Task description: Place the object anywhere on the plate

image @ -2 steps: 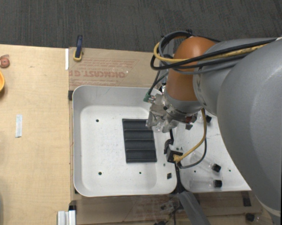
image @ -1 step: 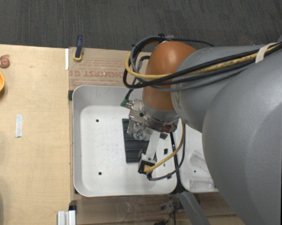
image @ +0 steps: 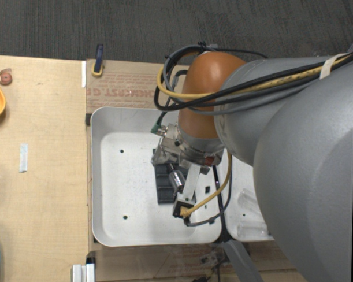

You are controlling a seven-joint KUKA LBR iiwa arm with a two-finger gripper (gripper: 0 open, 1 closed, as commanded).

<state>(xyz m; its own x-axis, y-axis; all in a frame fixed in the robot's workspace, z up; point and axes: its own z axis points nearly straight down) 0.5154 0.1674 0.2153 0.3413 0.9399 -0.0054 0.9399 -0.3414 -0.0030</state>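
The grey arm [image: 292, 141], with its orange band [image: 210, 86] above the wrist, is seen reaching in from the right over a shallow white bin [image: 113, 222], much of which is covered by it. The gripper [image: 168, 186] is lowered close to the bin floor near the middle; whether it is parted or closed cannot be told, as the dark parts are blurred together. No object can be made out in it, and where the task's object lies cannot be told. Yellow and black cables [image: 184, 91] are looped around the wrist. The wooden table [image: 42, 190] is seen at the left.
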